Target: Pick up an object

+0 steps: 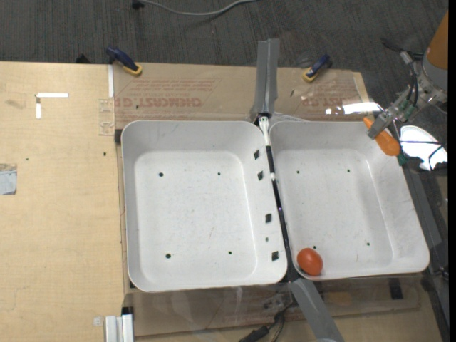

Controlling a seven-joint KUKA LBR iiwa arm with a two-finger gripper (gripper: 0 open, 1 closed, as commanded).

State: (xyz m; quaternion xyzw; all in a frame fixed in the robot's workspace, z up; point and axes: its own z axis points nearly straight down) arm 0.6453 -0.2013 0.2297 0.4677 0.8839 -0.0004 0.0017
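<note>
- A small round orange-red ball [309, 261] is lying in the right-hand shallow white plastic bin [399, 212], tucked into its near-left corner, close against the wall beside the divider between the two bins.
- The left-hand shallow white plastic bin [142, 212] is sitting alongside, its floor showing nothing but small dark holes.
- The grey robot arm's two-finger gripper [387, 128] is hanging at the far-right corner of the right-hand bin, above the rim, well apart from the ball.
- An elongated orange piece [387, 142] is showing at the tip of the gripper; whether it is a held object or part of the tool I cannot tell, and whether the tool is apart or together is not readable from this slant either.
- In my judgement the reach is not yet started: the tool is sitting diagonally across the bin from the target.
- To do the step well, the arm should be travelling high across the bin, then descending straight over the ball.
- The corner is making this awkward: one finger needs room between ball and wall, so turning the wrist to close parallel to the nearer wall looks wiser.
- A round ball is likely to roll if nudged, so centring before closing matters.
</note>
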